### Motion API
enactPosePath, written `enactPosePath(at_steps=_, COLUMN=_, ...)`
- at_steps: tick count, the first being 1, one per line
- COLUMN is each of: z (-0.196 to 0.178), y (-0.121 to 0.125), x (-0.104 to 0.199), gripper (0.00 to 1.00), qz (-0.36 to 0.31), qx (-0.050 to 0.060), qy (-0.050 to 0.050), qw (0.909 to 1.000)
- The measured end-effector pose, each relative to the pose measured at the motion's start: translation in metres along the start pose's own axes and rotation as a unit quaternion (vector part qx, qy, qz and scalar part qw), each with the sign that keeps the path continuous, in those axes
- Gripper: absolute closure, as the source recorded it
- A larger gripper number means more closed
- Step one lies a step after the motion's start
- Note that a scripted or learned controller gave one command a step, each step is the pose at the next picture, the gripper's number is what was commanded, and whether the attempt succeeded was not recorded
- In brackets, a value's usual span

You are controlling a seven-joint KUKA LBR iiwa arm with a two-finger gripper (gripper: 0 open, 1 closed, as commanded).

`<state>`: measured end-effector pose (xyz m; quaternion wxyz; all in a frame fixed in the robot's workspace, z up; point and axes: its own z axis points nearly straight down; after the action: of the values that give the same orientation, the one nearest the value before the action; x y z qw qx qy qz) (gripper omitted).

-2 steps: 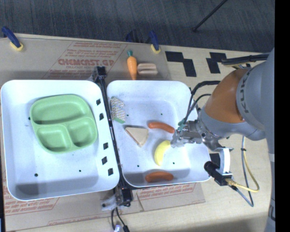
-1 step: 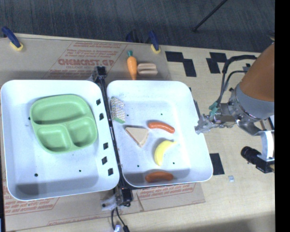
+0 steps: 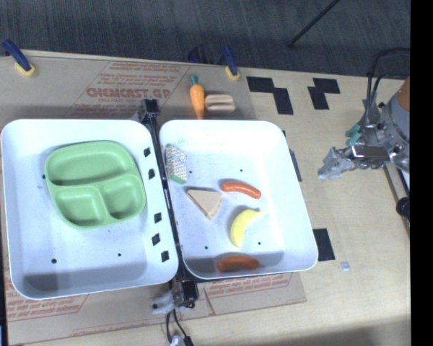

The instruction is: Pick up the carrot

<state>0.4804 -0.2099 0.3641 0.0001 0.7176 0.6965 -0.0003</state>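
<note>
Premises are presenting as a robotics test lab — not a home or kitchen. A light bench (image 3: 361, 294) is carrying printed cardboard sheeting (image 3: 130, 85) held down by blue-and-yellow clamps (image 3: 18, 58), with black square markers (image 3: 270, 89) stuck to the surface. Two shallow white bins (image 3: 29, 265) are sitting clipped side by side, holding plastic toy food (image 3: 239, 188) — props, not groceries. Dark carpet (image 3: 94, 13) is showing beyond the bench, and loose cabling (image 3: 175, 330) is trailing at the front edge.

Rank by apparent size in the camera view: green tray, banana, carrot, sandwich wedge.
1. green tray, by far the largest.
2. banana.
3. sandwich wedge and carrot look about alike; the carrot also lies farther from the camera, so no ranking between them.
</note>
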Motion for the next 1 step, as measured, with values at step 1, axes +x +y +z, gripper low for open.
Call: enactPosePath(at_steps=1, z=0.1098, y=0.0044, x=0.0406, gripper=1.0, qz=0.015, qx=0.002, qy=0.001, qw=0.9999)
